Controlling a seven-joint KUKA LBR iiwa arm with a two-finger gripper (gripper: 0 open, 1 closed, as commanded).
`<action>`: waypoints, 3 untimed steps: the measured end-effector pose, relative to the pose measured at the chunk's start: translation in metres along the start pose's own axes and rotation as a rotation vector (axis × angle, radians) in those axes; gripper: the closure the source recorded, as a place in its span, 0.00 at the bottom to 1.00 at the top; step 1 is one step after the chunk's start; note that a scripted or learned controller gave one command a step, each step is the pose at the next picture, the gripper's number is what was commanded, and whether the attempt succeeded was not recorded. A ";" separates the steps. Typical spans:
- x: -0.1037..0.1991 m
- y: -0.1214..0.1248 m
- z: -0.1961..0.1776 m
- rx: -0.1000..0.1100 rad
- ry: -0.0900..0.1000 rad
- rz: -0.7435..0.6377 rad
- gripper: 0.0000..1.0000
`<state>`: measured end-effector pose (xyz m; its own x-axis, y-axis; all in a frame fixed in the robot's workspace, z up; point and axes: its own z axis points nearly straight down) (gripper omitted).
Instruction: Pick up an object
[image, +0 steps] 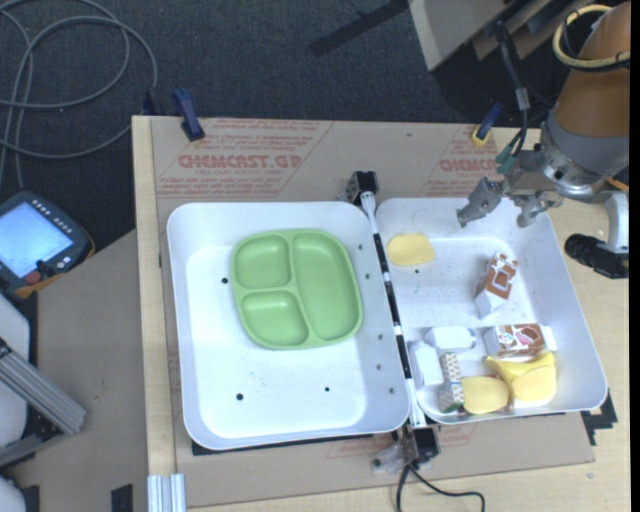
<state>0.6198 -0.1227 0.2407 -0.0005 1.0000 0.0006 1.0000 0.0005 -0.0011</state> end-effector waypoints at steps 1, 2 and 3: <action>-0.061 0.010 0.101 0.001 -0.001 0.001 0.00; -0.071 -0.020 0.156 -0.002 -0.002 0.002 0.00; -0.071 -0.019 0.145 -0.006 -0.003 0.001 1.00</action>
<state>0.6005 -0.1934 0.0961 0.0009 1.0000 -0.0023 1.0000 -0.0009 0.0052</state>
